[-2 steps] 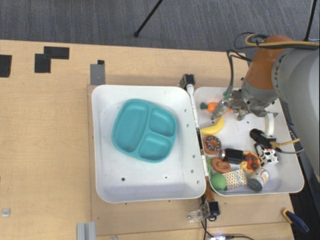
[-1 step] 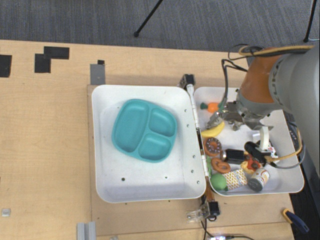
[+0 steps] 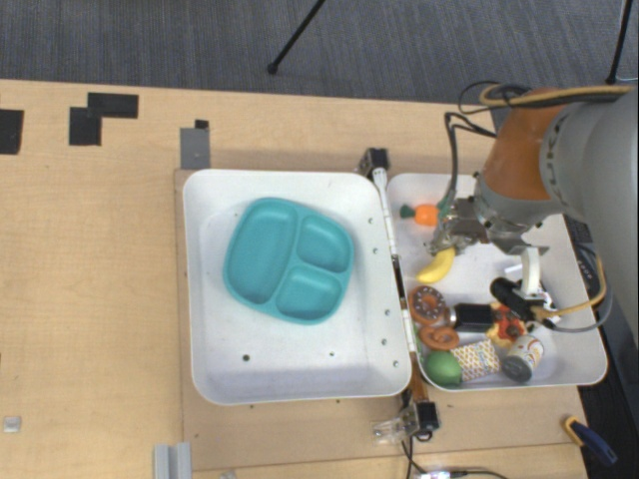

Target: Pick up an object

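1. Reaching in from the right, the arm (image 3: 559, 158) hangs low over the far half of the right bin (image 3: 589, 362) in the camera view, with the gripper (image 3: 451, 230) down among the objects near the bin's far-left corner.

2. Judging progress: nothing shows between the fingers, so the pick looks not yet made; closing on an object and lifting it clear are left. Whether the jaws stand wide or narrow I cannot tell, since the wrist hides them from above.

3. Nearest the gripper lies a yellow banana (image 3: 436, 264), just on its near side, perhaps touching it; this seems the likeliest target, though that is a guess.

4. An orange piece (image 3: 426, 214) sits just to the gripper's left, at the bin's far-left edge.

5. Along the near side of the right bin the clutter is thick: a round patterned disc (image 3: 429, 304), a green ball (image 3: 440, 367) in the near-left corner, a small can (image 3: 522, 359), and dark pieces between them that are hard to name.

6. The left bin (image 3: 220, 367) holds one thing: a teal divided plate (image 3: 289, 258), lying flat near its middle with three compartments, each bare.
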